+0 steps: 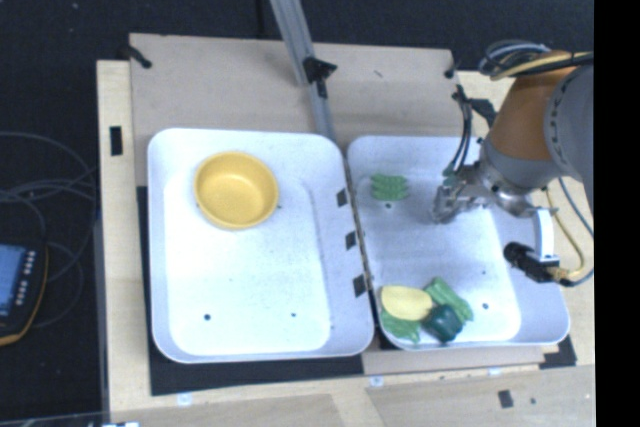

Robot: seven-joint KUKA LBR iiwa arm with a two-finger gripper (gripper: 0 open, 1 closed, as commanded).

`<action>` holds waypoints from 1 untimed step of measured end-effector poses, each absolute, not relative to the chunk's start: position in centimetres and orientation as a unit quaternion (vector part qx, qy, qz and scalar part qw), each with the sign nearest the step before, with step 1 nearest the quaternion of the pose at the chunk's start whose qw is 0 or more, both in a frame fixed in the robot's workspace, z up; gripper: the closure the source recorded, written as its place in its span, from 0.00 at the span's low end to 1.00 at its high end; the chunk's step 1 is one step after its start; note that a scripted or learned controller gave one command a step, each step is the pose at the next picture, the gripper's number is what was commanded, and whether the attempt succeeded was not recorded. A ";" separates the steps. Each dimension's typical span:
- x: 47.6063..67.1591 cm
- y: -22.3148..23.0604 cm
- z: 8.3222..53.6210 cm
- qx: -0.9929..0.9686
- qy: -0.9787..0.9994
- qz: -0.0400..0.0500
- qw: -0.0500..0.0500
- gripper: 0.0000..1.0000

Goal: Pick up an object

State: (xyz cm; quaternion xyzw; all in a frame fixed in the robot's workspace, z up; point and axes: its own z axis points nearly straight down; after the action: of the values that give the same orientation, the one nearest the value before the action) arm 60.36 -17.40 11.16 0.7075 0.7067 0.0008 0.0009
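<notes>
A wooden table (pixel 400 80) holds two white bins on a dark floor. The tool (pixel 450 203) hangs in the right bin (pixel 500 260), and I cannot tell how it is set. A small green thing (pixel 389 186) lies just to its left, with bare space around it. It looks light and soft, so pinching across its middle should work. Yellow and green toys (pixel 425 310) sit piled in the near corner. A yellow bowl (pixel 236 189) sits in the left bin (pixel 250 315), well apart.
</notes>
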 end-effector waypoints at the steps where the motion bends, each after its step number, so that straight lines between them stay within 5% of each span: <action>1: 60.1 -17.9 17.4 0.708 0.707 0.002 0.002 1.00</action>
State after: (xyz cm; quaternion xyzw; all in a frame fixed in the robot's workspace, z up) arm 60.14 -17.89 17.36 0.7076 0.7066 0.0017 0.0025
